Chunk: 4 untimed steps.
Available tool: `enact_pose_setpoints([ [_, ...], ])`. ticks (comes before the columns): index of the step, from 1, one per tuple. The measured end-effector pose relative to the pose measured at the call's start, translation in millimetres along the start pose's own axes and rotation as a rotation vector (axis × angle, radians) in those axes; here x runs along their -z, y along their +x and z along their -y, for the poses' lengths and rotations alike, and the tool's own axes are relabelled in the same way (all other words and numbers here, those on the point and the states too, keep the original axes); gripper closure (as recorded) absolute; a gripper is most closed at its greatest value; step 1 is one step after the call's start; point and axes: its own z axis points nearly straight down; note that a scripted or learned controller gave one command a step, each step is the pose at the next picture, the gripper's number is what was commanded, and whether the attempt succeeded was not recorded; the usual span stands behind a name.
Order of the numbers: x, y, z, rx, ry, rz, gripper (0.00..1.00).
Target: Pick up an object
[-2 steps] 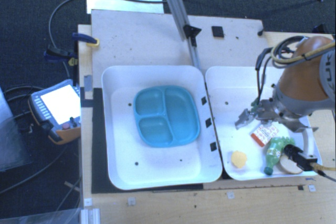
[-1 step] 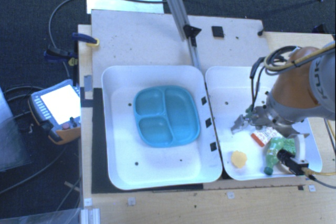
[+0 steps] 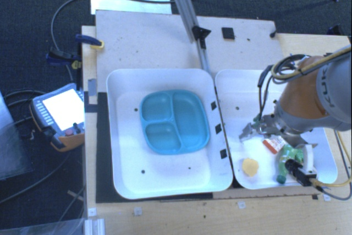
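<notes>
Tool [image 3: 248,130]: I am seeing it hovering low in the right bin [image 3: 236,91]; I cannot tell its state.
Yellow piece [image 3: 251,167]: lying just below the tool.
Red-and-white item [image 3: 273,144]: sitting beside the tool, toward the arm.
Green object [image 3: 286,161]: resting beyond that.
Blue tray [image 3: 175,121]: sitting well apart, in the left bin [image 3: 126,173].

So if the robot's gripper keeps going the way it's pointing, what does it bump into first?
The gripper points left and a bit down in the right bin. Straight on, it would probably meet that bin's bare white floor first. The yellow piece sits nearer the camera, likely off that line; depth is unclear.
</notes>
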Motion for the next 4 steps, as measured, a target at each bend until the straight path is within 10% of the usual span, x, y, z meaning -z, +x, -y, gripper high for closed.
enact_pose_setpoints([
  [1, 13, -1, -3, -0.001, -0.009, 0.003, 1.00],
  [4, 180, -10, -1, 0.006, 0.006, -0.005, 1.00],
])
